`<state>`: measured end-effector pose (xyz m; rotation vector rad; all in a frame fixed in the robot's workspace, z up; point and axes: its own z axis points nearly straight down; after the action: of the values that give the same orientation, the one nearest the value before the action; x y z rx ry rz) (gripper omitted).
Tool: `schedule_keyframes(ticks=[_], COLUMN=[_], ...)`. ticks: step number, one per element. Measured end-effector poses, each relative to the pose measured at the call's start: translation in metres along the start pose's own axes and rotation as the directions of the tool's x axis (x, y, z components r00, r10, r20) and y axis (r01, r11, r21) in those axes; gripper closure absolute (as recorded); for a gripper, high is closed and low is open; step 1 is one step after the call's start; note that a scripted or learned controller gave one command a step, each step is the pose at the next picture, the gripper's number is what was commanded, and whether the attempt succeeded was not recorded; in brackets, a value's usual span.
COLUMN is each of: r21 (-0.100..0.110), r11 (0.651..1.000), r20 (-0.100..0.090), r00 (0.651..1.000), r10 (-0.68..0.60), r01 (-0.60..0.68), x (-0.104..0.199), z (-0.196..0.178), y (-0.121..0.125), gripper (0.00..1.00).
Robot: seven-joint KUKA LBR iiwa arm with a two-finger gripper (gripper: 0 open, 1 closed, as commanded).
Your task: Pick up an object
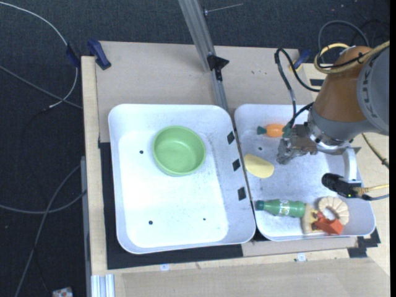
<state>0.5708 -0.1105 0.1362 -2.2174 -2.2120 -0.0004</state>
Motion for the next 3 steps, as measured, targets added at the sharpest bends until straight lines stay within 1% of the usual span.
schedule_keyframes(ticks=[1,2,3], r21=[-0.014,-0.013,-0.014], r11=[1.000,1.000,1.000], r20=[0.007,0.006,0.007], r00=[1.000,1.000,1.000], r10=[-0.003,-0.003,-0.004], r01=[0.003,0.003,0.004], x=[0.000,-0.002,-0.001], z=[-0.064,-0.110,-0.166], y=[-0.005,-0.008,-0.007], gripper=[1.00,1.00,1.00])
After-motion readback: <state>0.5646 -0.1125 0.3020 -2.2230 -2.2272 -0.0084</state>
